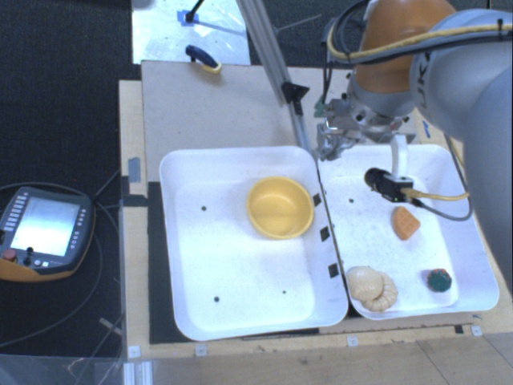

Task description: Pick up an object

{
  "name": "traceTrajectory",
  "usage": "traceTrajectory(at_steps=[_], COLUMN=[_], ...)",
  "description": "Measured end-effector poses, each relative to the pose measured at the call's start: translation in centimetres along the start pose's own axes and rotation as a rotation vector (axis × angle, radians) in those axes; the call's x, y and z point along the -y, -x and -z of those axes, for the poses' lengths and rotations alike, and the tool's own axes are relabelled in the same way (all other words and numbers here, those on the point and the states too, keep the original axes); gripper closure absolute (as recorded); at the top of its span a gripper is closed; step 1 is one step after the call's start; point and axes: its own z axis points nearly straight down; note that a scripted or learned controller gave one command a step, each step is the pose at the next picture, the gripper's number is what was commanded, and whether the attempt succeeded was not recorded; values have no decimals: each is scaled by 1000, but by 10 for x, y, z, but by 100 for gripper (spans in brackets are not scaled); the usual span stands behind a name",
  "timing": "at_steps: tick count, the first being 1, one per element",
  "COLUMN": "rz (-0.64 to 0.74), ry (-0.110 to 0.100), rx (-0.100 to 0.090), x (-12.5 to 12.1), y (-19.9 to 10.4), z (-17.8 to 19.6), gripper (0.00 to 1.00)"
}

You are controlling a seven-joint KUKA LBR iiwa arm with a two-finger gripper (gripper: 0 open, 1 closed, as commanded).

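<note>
A yellow bowl (280, 207) sits upright at the right side of the left bin (200, 295). In the right bin (473, 291) lie an orange wedge (405, 223), a beige ridged pastry-like piece (371, 287) at the front left corner, and a small dark green object (438, 279). My gripper (329, 146) hangs over the back left corner of the right bin, close to the divider between the bins and well apart from all these objects. I see nothing held in it.
A black unit on a white bracket (390, 181), with a yellow cable, hangs from the wrist over the right bin. A slanted metal pole (268, 50) crosses the back of the bench. A teach pendant (44, 231) lies at the left, off the bench.
</note>
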Motion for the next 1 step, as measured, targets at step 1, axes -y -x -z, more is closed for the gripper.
traceTrajectory(at_steps=[1], rz=[0], ry=[0], rx=[0], x=[24], y=[-47], z=[1], gripper=[100])
